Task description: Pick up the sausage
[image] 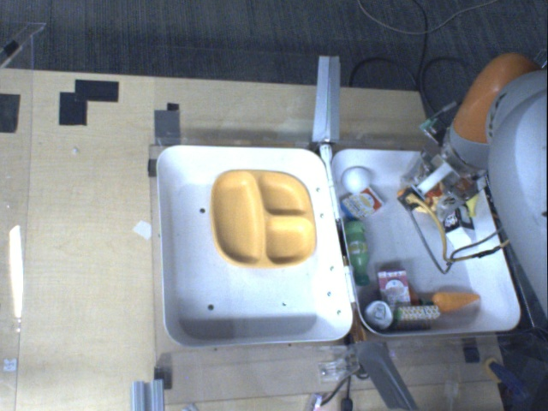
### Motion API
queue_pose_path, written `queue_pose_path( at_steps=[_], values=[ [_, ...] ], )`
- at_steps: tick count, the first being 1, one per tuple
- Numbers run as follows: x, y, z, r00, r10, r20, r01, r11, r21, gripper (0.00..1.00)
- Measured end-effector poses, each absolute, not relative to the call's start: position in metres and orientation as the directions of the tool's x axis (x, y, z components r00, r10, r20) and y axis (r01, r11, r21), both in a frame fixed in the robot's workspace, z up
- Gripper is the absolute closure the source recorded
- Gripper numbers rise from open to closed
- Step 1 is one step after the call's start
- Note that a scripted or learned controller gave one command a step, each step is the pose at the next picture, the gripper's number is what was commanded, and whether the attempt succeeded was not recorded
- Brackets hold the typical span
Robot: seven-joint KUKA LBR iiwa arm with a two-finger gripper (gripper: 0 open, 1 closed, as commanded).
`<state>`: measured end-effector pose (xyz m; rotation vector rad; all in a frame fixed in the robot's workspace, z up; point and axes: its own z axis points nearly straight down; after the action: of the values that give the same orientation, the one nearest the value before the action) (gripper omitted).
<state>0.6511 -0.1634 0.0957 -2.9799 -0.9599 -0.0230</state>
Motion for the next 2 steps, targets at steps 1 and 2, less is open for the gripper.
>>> queue_pose_path(
  at_steps=[1, 2],
  values=[
    [0.646, -0.175, 0.098, 0.945, 0.326, 0.037, 0.326, -0.945, -0.016, 1.00],
    [0.653, -0.201, 0.243, 0.947, 0.321, 0.005, 0.321, -0.947, 0.002, 1.00]
  ],
)
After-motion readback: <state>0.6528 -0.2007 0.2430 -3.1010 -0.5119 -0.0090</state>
